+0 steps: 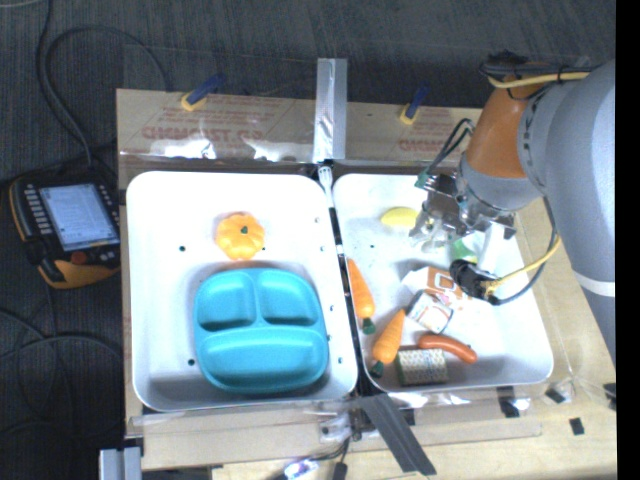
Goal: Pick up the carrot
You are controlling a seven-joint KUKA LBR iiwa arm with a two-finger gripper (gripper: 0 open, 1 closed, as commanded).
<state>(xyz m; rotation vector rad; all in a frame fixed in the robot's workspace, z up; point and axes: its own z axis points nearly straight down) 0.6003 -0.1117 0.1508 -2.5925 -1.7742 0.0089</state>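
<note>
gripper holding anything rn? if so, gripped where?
Cannot be told. The gripper sits low in the right bin near the lemon; both carrots lie apart from it by the divider.

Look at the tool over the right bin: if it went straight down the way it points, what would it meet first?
Probably the bare floor of the right bin, or a green item partly hidden beneath the tool; depth is hard to judge. The yellow lemon lies just beside it, and both carrots lie well off that line.

Glossy white plastic bins (150, 298), a smooth matt blue tray (262, 330), perhaps cardboard backing (250, 118) behind.
</note>
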